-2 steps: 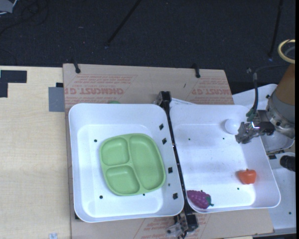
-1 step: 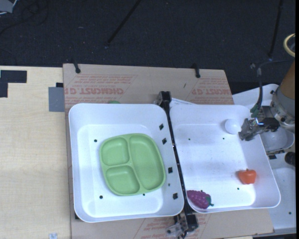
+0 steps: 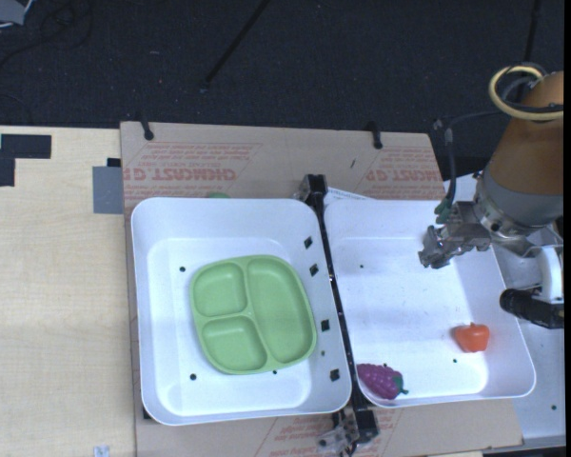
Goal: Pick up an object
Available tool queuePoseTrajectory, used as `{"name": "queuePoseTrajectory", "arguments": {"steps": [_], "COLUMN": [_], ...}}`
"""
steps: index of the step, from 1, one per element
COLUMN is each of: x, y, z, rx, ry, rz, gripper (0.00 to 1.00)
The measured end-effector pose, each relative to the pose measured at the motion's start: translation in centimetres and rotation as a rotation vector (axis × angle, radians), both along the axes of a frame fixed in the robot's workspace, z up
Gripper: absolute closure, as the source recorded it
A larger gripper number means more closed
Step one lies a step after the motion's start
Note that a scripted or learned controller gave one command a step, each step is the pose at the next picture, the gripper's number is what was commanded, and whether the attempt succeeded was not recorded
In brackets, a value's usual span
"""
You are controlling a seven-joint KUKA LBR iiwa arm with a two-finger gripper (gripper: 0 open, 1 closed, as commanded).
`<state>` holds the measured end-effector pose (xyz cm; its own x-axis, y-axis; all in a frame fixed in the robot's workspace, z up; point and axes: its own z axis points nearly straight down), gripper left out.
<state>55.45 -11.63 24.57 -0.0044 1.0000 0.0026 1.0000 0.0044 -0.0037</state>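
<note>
A small orange-red object point(image 3: 472, 337), like a toy pepper, lies near the right bin's front right corner. A purple grape cluster point(image 3: 382, 381) rests against that bin's front left rim. My gripper point(image 3: 438, 252) hangs over the right bin's back right part, up and left of the orange object and well apart from it. Nothing shows between its fingers. The arm with its orange band enters from the right edge.
The left bin point(image 3: 157, 255) holds a green three-compartment plate point(image 3: 253, 313). The right bin point(image 3: 400, 284) has a bare white floor across its middle. A black divider clip runs between the bins. Cardboard lies under both bins.
</note>
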Motion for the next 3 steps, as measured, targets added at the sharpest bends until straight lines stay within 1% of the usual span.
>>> {"name": "queuePoseTrajectory", "arguments": {"steps": [1,2,3], "x": [0.5,0.8,1.5], "y": [6.0,11.4,17.2], "z": [-1.2,-0.4,-1.7], "rx": [0.0,0.0,-0.002], "ry": [0.0,-0.001,0.0], "rz": [0.0,0.001,-0.001], "gripper": [1.0,1.0,1.0]}}
